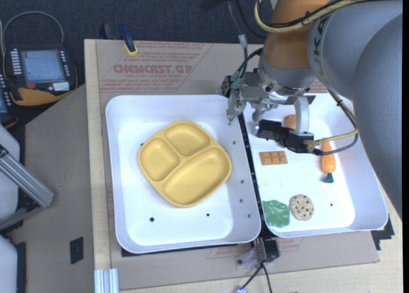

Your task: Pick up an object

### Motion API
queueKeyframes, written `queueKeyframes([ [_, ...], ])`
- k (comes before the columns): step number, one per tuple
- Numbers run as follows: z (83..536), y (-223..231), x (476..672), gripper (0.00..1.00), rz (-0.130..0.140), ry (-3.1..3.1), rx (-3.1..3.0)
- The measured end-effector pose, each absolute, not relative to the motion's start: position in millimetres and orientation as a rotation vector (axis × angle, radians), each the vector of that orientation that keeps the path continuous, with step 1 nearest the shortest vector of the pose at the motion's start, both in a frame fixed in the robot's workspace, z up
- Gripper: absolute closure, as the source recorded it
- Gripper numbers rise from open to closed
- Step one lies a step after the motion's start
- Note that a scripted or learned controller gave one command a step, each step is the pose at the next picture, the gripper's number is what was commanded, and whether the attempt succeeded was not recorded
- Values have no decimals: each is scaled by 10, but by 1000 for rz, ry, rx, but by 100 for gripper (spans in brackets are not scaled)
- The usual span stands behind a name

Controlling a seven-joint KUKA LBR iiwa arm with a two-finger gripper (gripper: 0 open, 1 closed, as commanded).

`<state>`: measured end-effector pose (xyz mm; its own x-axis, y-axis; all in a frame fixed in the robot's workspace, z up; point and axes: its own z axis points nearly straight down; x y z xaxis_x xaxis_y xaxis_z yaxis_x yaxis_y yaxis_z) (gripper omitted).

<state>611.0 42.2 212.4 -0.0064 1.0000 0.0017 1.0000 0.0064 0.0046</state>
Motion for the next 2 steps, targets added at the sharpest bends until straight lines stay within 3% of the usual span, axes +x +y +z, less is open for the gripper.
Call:
queueKeyframes([
  [1,2247,900,6358,100,7,2226,2213],
  [2,2241,867,6347,0,1,2222,2219],
])
